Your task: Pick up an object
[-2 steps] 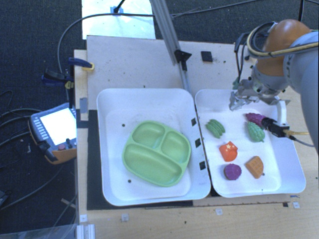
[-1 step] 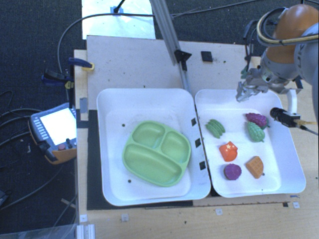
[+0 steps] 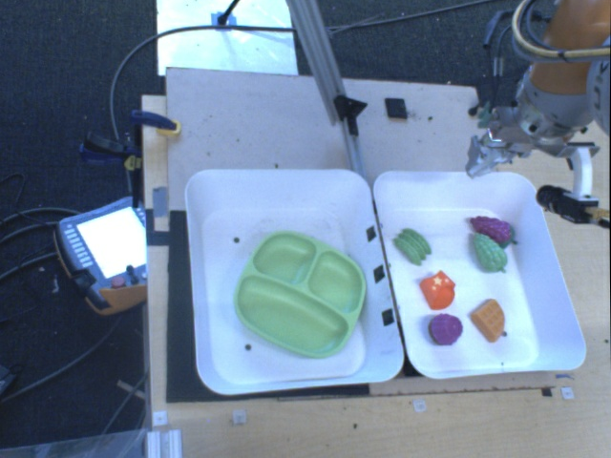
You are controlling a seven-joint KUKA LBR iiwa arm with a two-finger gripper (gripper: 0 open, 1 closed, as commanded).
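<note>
Green plate point(image 3: 301, 294) sits near us in the left bin point(image 3: 205, 256). Right of it, little toy foods point(image 3: 437, 290) lie in the right bin point(image 3: 558, 294), and the gripper point(image 3: 484, 156) hangs over that bin's far edge. The purple grapes point(image 3: 492, 227) are the closest toy, straight toward us from the gripper, and I cannot tell if it is open or closed.

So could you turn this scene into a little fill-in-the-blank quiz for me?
1. The green tray lies in the ____ bin.
2. The right bin holds ____ toy foods.
3. The tray has ____ compartments.
4. The end effector hangs over the right bin's ____ rim.

Missing words: left; six; three; far
</note>
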